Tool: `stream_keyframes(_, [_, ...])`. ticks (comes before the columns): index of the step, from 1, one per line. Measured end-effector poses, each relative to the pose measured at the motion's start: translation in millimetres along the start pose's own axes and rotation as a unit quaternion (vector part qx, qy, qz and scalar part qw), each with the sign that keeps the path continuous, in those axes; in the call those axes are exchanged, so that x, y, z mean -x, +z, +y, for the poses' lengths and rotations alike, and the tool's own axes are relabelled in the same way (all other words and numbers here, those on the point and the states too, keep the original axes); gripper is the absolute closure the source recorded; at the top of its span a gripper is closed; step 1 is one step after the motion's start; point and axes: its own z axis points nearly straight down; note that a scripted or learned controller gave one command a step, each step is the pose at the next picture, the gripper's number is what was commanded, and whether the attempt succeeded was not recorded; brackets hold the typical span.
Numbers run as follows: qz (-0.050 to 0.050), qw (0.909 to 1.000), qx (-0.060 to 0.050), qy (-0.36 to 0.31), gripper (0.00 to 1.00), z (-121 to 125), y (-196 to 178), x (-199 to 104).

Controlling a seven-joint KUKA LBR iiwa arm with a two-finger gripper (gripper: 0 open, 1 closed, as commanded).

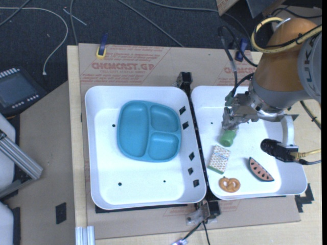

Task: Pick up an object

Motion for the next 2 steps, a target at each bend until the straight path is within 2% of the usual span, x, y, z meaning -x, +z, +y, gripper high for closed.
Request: stream_keyframes(2, [-0.001, 1.0, 0.0, 0.0, 1.0, 12.2, -12.3, -106.6])
